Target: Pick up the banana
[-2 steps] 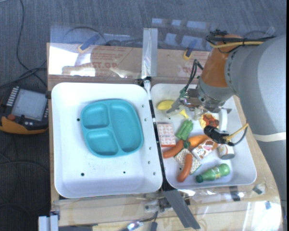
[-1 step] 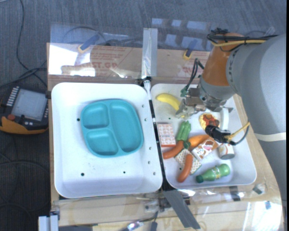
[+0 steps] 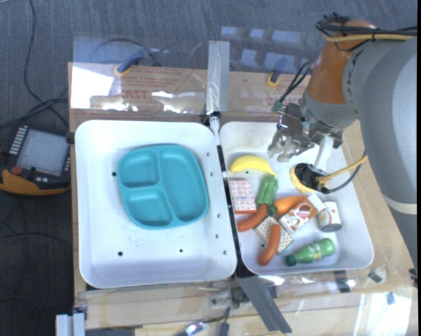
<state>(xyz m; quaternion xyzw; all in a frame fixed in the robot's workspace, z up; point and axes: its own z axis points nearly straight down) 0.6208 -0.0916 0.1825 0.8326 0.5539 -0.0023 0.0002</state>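
Observation:
The yellow banana (image 3: pixel 251 164) lies in the right bin (image 3: pixel 357 254), near its far left corner, by the divider between the bins. My gripper (image 3: pixel 285 148) hangs just to the right of the banana and slightly behind it. It is open, with nothing between its fingers. A small gap separates it from the banana's right tip.
Crowded in front of the banana are a red-and-white box (image 3: pixel 240 194), a green vegetable (image 3: pixel 267 189), a carrot (image 3: pixel 289 204), two sausages (image 3: pixel 252 220), a small carton (image 3: pixel 298 216), a can (image 3: pixel 330 218) and a green bottle (image 3: pixel 312 251). A teal divided plate (image 3: pixel 161 185) sits in the left bin (image 3: pixel 98 257).

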